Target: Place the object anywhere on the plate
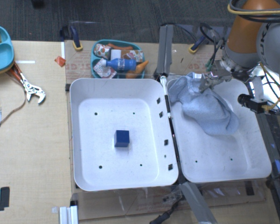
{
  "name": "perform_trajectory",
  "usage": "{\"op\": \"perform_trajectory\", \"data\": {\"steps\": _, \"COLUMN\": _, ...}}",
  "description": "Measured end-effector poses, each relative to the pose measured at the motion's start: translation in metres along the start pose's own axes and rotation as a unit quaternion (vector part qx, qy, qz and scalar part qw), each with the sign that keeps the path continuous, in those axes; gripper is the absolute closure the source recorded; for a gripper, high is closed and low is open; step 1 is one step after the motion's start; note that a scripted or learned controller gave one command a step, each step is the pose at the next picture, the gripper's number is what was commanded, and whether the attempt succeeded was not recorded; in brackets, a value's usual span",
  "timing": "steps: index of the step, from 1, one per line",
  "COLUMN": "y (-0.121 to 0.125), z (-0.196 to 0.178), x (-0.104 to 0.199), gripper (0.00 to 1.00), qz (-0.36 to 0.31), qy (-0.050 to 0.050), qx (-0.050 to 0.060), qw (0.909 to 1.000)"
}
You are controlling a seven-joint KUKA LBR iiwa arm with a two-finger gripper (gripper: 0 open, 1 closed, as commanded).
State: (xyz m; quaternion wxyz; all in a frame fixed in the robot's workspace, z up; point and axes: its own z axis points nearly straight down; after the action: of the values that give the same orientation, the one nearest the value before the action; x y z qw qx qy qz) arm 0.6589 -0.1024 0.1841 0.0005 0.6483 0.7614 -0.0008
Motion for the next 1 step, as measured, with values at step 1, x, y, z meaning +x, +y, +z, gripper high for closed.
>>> {"op": "perform_trajectory", "data": {"steps": 1, "y": 0.0001, "z": -0.0477, "x": -0.0011, "gripper": 1.00, "qz": 0.000, "qy": 0.000, "qx": -0.001, "qw": 1.0000}}
